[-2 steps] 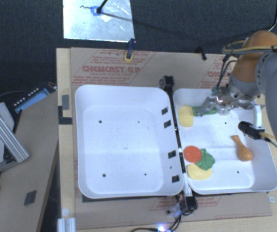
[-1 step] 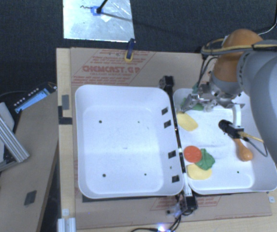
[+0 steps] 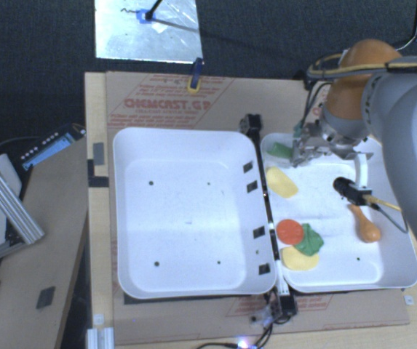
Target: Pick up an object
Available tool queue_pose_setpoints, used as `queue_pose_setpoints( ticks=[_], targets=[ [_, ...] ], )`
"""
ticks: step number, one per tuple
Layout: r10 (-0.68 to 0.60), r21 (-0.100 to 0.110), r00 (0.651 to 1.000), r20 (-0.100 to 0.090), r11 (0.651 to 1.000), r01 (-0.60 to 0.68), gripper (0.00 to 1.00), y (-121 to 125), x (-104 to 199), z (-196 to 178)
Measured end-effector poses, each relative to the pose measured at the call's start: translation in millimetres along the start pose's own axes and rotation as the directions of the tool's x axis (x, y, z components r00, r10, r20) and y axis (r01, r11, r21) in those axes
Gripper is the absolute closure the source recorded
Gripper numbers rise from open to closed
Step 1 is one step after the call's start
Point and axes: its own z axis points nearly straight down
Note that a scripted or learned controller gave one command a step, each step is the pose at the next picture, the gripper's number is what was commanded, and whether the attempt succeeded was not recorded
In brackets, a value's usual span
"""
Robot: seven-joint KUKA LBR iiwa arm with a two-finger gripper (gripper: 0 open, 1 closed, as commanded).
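claw down at the back of the right bin, going for the green piece

the gripper hangs low over the green object; whether it's clamped, cannot tell. yellow piece lies near, red disc further forward.

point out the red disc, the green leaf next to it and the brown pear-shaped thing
red disc (image 3: 290,231), camera view, on the middle of its top face
green leaf (image 3: 311,241), camera view, on its middle, right of the disc
brown thing (image 3: 367,227), camera view, on its rounded lower end
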Motion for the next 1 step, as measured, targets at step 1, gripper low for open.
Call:
queue_pose_setpoints(
  ticks=[1],
  targets=[
    [-0.003,-0.017,1.000,-0.001,1.000,0.003,1.00,2.3,52.3,-216.8]
  ],
)
